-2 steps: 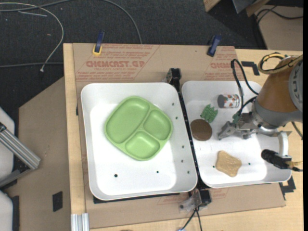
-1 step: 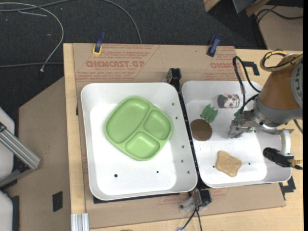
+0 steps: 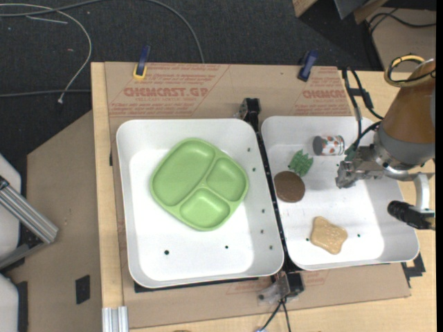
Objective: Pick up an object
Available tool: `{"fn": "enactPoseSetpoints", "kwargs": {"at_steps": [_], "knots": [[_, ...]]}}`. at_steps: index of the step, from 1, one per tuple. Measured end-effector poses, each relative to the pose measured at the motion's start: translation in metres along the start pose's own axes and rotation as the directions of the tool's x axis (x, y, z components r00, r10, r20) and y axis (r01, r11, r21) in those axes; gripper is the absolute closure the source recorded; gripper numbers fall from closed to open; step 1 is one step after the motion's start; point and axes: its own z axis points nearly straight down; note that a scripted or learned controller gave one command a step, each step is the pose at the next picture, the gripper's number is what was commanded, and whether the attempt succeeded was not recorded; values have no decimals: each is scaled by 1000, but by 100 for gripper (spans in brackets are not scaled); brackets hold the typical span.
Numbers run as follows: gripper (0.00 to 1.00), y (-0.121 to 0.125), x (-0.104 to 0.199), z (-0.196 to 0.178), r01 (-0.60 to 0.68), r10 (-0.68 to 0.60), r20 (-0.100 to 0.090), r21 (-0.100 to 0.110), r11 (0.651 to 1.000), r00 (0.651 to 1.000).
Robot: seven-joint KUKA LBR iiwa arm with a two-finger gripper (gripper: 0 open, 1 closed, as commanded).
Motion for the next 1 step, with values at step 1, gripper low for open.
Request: {"fn": "enactPoseSetpoints", "kwargs": {"at_steps": [1], "knots": [[100, 1, -9, -48, -1, 1, 1, -1, 1000, 1000]]}}
